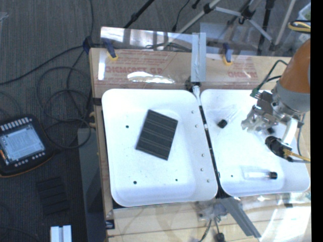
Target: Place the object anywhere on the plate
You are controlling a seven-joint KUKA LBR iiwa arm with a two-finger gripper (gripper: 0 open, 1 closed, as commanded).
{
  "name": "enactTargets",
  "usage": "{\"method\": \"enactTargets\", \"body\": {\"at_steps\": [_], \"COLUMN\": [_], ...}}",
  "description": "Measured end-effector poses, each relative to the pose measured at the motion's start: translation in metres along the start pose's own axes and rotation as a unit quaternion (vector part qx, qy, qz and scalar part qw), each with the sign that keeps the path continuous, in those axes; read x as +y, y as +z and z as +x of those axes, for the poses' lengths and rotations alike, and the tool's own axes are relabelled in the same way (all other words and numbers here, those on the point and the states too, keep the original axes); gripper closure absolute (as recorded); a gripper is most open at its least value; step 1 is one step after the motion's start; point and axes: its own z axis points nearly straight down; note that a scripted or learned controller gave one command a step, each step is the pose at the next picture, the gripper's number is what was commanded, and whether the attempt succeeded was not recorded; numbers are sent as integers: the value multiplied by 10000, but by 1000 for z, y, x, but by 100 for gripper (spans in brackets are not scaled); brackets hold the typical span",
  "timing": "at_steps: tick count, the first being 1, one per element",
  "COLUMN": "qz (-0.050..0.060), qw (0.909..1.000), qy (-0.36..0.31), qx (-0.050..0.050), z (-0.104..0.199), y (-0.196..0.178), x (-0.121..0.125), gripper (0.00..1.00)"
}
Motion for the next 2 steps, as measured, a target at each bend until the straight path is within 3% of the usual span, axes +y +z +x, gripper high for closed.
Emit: {"method": "enactTargets", "body": {"at_steps": [1,2], "qz": [5,12], "qw": [9999,9906], "qy": [-109,-1367], "qx": [24,23], "z": [76,172], "y": [-31,18], "x": [-19,-33], "gripper": [100,100]}}
